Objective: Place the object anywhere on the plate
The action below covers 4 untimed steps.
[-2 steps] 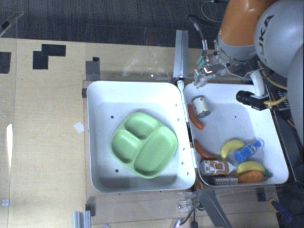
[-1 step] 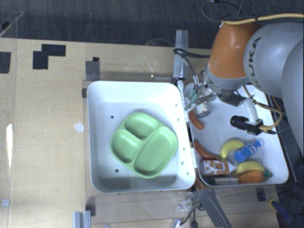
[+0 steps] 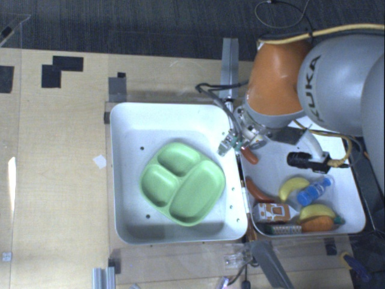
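The green plate [image 3: 183, 184], a three-compartment type, lies in the left bin [image 3: 129, 161] and carries no object in any compartment. The placement step is therefore judged not yet done.

The gripper [image 3: 237, 142] sits over the dividing wall between the two bins, at the upper corner of the right bin [image 3: 355, 218], below the orange band [image 3: 274, 80] of the arm [image 3: 346, 80]. Whether the gripper is spread or pressed together cannot be told; the wrist housing and cabling overlap it. A small red-orange item [image 3: 249, 156] lies just beside the gripper tip. It may be the object intended for transfer, but no grasp on it is visible.

The remaining candidates rest in the right bin: a reddish sausage-like piece [image 3: 260, 191], a yellow banana [image 3: 293, 186], a blue bottle [image 3: 314, 191], a small carton [image 3: 275, 212], and an orange item [image 3: 317, 223] beneath a second yellow piece [image 3: 317, 211].

Work remaining, as judged: secure one object, carry it leftward over the wall, release it on the plate.

The arm body conceals the upper portion of the right bin. The carton's label is too small to read.
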Each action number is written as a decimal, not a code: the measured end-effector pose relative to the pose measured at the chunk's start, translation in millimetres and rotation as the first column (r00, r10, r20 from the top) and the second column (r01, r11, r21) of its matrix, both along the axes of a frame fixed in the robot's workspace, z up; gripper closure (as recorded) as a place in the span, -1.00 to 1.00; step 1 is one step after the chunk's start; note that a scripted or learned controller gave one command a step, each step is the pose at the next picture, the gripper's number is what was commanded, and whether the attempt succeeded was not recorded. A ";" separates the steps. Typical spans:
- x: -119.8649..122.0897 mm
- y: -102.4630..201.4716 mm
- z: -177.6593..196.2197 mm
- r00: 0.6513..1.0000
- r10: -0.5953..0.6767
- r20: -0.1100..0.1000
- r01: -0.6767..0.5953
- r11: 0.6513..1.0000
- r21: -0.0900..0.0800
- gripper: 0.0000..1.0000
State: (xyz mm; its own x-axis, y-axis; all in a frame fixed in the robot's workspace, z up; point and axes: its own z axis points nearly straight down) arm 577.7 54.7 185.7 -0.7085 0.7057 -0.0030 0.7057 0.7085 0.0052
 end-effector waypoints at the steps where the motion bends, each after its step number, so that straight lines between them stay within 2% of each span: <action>1: -80.6 -80.2 -0.4 0.991 0.132 0.000 -0.132 0.991 -0.002 1.00; 2: -18.2 -68.8 46.3 0.942 0.336 0.003 -0.336 0.942 -0.004 1.00; 3: 26.1 -57.2 49.1 0.851 0.525 0.005 -0.525 0.851 -0.006 1.00; 4: 46.9 -88.4 79.1 0.916 0.400 0.006 -0.400 0.916 -0.006 1.00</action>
